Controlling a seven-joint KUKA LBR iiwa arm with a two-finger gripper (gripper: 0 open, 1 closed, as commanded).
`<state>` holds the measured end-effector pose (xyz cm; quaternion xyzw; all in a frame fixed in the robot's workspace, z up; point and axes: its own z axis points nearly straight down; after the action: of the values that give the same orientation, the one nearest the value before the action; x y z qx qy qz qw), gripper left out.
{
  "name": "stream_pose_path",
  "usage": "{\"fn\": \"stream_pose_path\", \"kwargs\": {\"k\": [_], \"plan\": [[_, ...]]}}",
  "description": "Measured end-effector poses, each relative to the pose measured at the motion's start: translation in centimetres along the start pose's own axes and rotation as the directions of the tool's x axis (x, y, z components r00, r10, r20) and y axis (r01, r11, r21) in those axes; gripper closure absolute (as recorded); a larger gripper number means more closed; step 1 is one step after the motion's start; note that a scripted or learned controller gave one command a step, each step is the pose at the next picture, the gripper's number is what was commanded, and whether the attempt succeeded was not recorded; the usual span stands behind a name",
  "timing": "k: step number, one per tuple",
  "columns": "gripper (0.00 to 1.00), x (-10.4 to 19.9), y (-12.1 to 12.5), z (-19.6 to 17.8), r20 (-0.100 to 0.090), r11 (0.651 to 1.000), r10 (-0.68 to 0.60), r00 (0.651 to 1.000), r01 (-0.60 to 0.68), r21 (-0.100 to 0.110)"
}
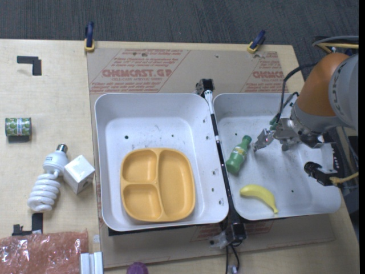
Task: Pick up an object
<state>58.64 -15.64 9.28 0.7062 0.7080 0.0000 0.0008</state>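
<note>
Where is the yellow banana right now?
The banana lies in the right bin, near its front edge, just below the green bottle and apart from the gripper.

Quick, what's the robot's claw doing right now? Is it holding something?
Gripper: jaws open, holding nothing. It hovers over the right bin, just right of the green bottle.
</note>
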Motion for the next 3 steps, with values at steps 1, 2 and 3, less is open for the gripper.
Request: {"fn": "stream_pose_path", "kwargs": {"k": [1,2,3], "plan": [[0.00,1.0,-6.9,0.0,-0.001,1.000,0.004,1.000,-0.004,0.001],[0.00,5.3,-10.9,0.0,-0.001,1.000,0.004,1.000,-0.004,0.001],[1.00,5.2,-10.7,-0.9,-0.001,1.000,0.006,1.000,-0.006,-0.001]]}}
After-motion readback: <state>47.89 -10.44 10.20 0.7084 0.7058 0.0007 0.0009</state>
